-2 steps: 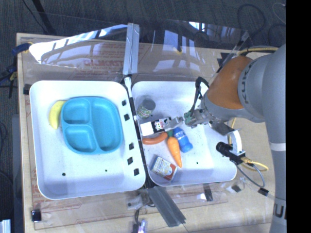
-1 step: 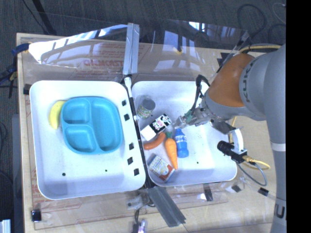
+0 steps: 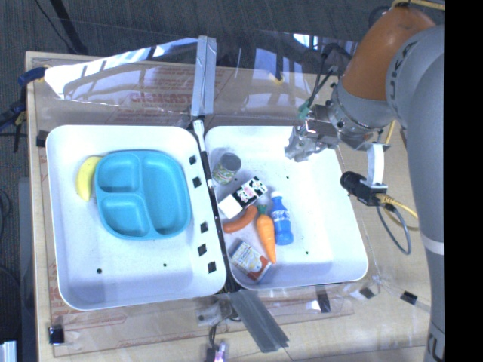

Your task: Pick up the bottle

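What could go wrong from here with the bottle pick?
1. The blue bottle lies flat, pressed against the carrot, so closing on it could catch or shove the carrot instead.
2. The end effector is above the right bin's upper part, away from the bottle; a descent here would likely meet bare bin floor.
3. The black-and-white toy sits just by the bottle's cap, crowding that side.

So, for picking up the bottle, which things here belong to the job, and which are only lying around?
Belongs to the job:
- blue bottle, lying in the right bin
- gripper, above that bin's far side, apart from the bottle

Just lying about:
- two carrots
- can
- black-and-white toy
- small packet
- blue divided tray and banana, in the left bin
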You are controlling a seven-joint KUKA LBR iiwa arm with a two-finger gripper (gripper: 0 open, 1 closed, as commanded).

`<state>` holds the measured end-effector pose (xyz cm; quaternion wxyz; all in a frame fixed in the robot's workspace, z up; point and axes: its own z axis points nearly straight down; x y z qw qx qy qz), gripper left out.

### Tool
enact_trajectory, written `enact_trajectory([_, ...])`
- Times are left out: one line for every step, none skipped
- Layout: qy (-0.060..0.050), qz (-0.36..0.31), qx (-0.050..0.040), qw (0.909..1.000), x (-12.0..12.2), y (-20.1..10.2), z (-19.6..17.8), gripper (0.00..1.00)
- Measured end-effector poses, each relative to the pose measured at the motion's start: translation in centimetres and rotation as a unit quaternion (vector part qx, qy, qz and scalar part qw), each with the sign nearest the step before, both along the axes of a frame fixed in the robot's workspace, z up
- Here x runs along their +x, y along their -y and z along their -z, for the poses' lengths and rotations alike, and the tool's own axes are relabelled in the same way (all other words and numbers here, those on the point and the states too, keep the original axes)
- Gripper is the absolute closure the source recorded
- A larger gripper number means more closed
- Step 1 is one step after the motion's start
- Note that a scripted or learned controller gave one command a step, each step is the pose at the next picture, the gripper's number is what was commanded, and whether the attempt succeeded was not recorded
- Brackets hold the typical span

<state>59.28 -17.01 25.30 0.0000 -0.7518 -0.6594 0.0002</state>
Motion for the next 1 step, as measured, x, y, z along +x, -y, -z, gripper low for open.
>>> enact_trajectory([0.0, 0.0, 0.0002, 1.0, -0.01, 0.01, 0.03, 0.0])
